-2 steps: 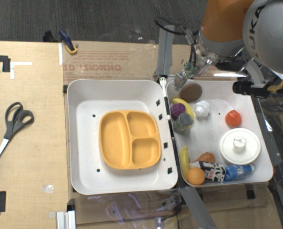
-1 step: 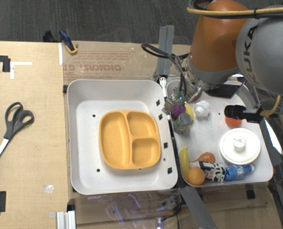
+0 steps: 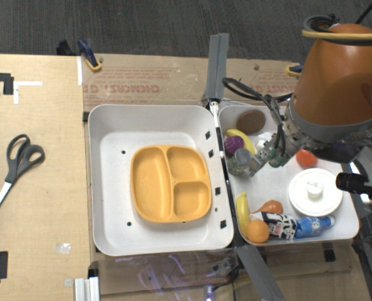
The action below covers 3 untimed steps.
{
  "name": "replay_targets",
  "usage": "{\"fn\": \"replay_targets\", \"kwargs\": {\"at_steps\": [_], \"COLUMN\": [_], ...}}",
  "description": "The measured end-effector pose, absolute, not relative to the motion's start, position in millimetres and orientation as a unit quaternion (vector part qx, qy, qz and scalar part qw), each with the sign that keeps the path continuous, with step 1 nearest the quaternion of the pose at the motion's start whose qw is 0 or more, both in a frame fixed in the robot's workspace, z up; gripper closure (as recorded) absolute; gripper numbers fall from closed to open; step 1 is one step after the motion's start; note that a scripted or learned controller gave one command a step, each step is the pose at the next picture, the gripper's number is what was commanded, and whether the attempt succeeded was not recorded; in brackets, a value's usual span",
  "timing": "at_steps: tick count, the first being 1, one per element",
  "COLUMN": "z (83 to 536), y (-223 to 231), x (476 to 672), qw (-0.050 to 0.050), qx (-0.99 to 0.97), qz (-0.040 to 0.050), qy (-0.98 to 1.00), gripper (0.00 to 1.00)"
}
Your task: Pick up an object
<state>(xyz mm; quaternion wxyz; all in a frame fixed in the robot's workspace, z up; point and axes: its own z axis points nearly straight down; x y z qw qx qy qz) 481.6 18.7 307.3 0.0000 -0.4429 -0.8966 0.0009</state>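
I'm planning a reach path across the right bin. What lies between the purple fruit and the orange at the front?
In the camera view, a banana lies between the purple fruit and the orange, near the bin's left wall.

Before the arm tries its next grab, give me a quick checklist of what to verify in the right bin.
1. Gripper is inside the right white bin: ok.
2. Something is between the gripper's fingers: cannot tell.
3. Purple grape cluster and small clear jar crowd the gripper: not ok, a clean single pick looks doubtful.
4. Round white lid with a knob lies apart from the gripper: ok.
5. Orange divided plastic plate sits alone in the left white bin: ok.
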Motion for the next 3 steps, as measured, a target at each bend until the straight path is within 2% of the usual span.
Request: {"fn": "replay_targets", "kwargs": {"at_steps": [1,2,3], "z": [323.3,282.6,250.2], "y": [-63.2,33.3,70.9], "x": [478.7,528.9,490.1], "qw": [-0.001,0.0,0.001], "qx": [-0.346,-0.35,-0.3], "qz": [0.0006,0.0007,0.0007], "qy": [-0.938,-0.937,-0.954], "gripper": [1.0,1.0,1.0]}}
